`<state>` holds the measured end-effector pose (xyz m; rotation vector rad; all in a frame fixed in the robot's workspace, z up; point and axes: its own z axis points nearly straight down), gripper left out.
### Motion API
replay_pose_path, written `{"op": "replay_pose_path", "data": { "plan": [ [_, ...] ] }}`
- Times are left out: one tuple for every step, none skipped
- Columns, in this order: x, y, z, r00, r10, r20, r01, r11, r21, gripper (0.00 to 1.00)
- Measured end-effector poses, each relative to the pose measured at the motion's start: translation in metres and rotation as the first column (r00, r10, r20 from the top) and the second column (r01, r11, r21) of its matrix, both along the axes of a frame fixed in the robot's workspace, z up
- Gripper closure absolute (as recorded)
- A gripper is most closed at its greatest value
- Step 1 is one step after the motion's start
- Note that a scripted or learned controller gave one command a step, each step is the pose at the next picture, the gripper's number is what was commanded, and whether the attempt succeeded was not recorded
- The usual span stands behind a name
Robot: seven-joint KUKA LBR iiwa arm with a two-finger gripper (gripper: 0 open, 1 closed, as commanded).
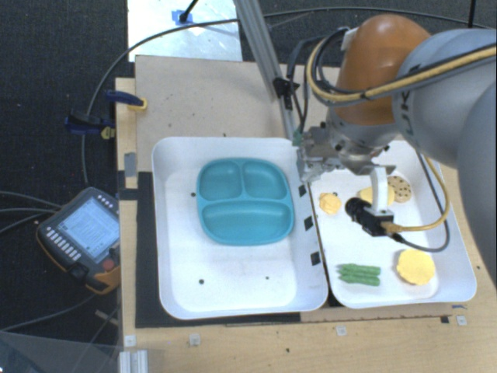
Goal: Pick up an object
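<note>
The gripper (312,165) is hovering over the far left corner of the right bin (457,289); I cannot tell whether it is open or closed. A small yellow piece (330,203) is lying near the gripper by that bin's left edge. A cookie (399,187) is sitting mid-bin, and green beans (359,273) and a yellow disc (415,267) are lying along the near edge. A 3-compartment teal plate (245,201) is sitting in the left bin (180,274).
</note>
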<state>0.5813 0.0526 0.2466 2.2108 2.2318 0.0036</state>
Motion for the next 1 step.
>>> {"op": "replay_pose_path", "data": {
  "plan": [
    [-0.0034,0.0413,-0.0068,1.0,-0.002,-0.001,0.002,1.0,-0.001,1.0]
  ]
}}
